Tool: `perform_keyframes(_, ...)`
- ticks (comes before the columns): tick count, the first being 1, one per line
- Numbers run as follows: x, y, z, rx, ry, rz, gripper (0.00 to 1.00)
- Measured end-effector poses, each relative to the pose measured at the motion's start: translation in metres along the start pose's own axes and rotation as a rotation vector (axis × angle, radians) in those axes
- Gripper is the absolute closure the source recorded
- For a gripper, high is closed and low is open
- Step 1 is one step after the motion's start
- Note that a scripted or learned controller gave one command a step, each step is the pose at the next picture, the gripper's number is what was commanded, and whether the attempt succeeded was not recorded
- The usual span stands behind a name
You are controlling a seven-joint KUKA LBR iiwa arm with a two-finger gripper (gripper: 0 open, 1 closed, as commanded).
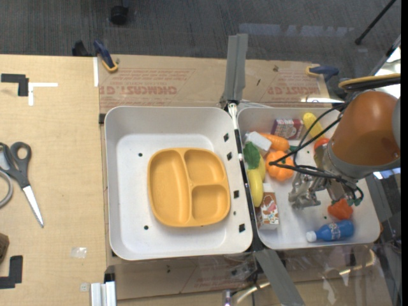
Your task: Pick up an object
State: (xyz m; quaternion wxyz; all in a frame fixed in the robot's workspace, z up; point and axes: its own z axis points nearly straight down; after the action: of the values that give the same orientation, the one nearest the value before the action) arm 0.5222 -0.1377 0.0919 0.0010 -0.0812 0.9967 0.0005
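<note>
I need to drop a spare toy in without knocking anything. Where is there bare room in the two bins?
The left bin has bare floor all round the yellow divided plate, widest along its left wall. The right bin is crowded: toys fill its back and left side, and the gripper hangs mid-bin. A small bare strip lies between the carton and blue bottle.

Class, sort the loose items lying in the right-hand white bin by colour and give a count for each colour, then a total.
Orange round toy fruits: 3
Yellow banana-shaped toys: 2
Green leafy toy: 1
Blue plastic bottle: 1
Printed cartons: 2
Total: 9
</note>
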Motion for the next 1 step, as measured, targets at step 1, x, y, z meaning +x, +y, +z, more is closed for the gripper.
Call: perform_keyframes(1,-0.0129,-0.0379,-0.2267,0.003,-0.003,0.345,1.00)
